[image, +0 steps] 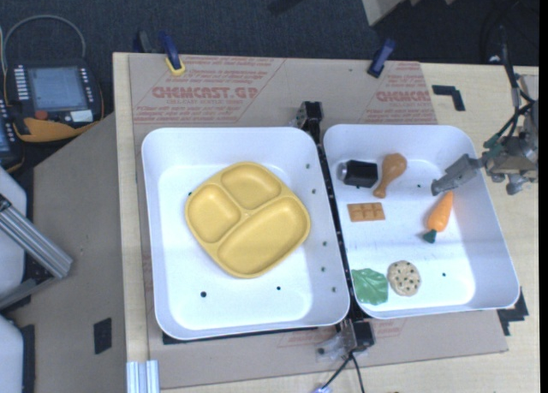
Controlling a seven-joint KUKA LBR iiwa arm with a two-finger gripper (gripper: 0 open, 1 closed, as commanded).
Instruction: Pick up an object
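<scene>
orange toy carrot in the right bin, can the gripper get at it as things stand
Probably yes. The orange toy carrot lies alone on the floor of the right white bin, with bare space all round it, and the gripper hangs just above its upper end with nothing between them.

Bench [128, 211] carries 2 shallow white bins side by side. Left white bin [163, 237]: yellow three-compartment plastic plate [248, 218] at centre. Right white bin [488, 254]: black block [360, 173] rear-left, tan toy drumstick [390, 173] just right of it; flat orange cracker [366, 211] in front of the block. Orange toy carrot [439, 214] right of centre. Front-left: green leaf piece [370, 285] w/ round chocolate-chip cookie [403, 278] just beside, on its right. Pincer [454, 175] over rear-right of that bin, behind the carrot.
</scene>
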